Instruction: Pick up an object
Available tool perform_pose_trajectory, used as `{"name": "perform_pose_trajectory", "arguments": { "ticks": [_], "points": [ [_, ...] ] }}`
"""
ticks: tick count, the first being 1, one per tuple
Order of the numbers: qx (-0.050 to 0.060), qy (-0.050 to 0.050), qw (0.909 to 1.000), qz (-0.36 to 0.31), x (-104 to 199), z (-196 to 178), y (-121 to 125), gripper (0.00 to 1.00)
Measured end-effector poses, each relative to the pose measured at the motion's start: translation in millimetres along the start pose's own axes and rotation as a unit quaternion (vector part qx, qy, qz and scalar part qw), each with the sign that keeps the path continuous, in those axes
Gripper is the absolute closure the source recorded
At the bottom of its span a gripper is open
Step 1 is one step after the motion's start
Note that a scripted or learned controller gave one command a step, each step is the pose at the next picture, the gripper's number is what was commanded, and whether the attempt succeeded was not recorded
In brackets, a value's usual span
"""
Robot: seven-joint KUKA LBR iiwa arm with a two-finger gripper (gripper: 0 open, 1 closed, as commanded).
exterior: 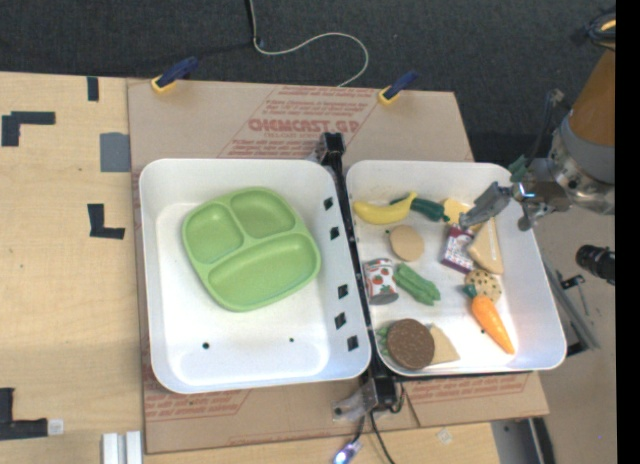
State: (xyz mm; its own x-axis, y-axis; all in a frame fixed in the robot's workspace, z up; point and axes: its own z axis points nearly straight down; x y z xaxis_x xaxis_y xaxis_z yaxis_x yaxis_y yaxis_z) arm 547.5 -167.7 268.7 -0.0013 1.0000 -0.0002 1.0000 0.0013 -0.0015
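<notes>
Bins side by side on the surface [60,252], 2 of them, white and shallow, resting on a cardboard sheet [290,122]. Left bin [165,352] carries a green divided plate [252,247], 3 compartments, lying flat. Right bin [540,342] is the busy one: a yellow banana [380,211] near the top left, a dark green pepper-like piece [430,208] just beside it, a tan round cookie [406,243] below the banana, a small red and white packet [380,280] near the divider, a green pickle-shaped piece [417,284] next to it, a brown round patty [408,343] at the bottom lying on a pale slice, an orange carrot [492,321] at the lower right, a spotted cookie [483,284] touching the carrot's top, a purple packet [458,250] and a pale wedge [488,247] toward the upper right.

And the arm comes in from the right, orange band visible at the edge, hand [490,204] up over the upper right corner of the right bin, above the purple packet and the pale wedge. One grey finger [482,206] slants down toward the purple packet. Released or clenched? Cannot tell from this angle, and nothing is visibly caught in it. Every object lies in the bin.
</notes>
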Motion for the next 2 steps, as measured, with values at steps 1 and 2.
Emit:
{"name": "perform_pose_trajectory", "arguments": {
  "ticks": [1,2],
  "points": [
    [0.006,0.001,1.0000,0.004,-59,103,-69,0.00],
    [0.001,0.000,1.0000,0.000,-55,87,-64,1.00]
  ]
}}
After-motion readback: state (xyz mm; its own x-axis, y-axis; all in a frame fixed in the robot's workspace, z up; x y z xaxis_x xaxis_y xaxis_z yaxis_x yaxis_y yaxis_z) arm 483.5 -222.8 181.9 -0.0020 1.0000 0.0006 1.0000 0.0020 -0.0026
